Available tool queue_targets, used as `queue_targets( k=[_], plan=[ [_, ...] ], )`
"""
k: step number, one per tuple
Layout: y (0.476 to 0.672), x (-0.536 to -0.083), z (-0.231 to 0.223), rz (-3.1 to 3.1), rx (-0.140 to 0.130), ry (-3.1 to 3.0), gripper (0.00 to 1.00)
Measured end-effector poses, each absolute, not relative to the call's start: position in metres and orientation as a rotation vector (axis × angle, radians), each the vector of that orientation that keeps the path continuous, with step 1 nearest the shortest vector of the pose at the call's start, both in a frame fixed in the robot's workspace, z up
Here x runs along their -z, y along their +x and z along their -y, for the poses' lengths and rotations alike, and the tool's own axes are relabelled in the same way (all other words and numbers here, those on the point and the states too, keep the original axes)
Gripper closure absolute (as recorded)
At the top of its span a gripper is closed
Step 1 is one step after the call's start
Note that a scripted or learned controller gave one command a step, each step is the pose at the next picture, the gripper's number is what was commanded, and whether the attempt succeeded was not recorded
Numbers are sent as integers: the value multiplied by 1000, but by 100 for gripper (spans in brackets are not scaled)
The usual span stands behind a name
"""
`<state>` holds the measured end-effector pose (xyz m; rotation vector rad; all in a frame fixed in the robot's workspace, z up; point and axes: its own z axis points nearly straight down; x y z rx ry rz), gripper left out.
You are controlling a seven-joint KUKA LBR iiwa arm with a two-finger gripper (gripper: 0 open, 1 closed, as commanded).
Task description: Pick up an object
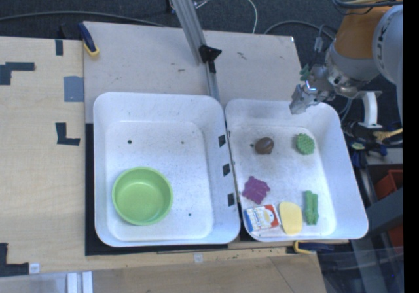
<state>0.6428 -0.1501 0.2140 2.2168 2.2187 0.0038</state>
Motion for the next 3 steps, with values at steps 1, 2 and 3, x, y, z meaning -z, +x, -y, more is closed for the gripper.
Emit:
queue_targets(
  k=[1,2,3],
  plan=[
    [641,-274,142,-2221,-5,2215,100],
    [649,-258,83,-2230,1,2216,100],
    [649,-259,34,-2230,0,2216,100]
  ],
)
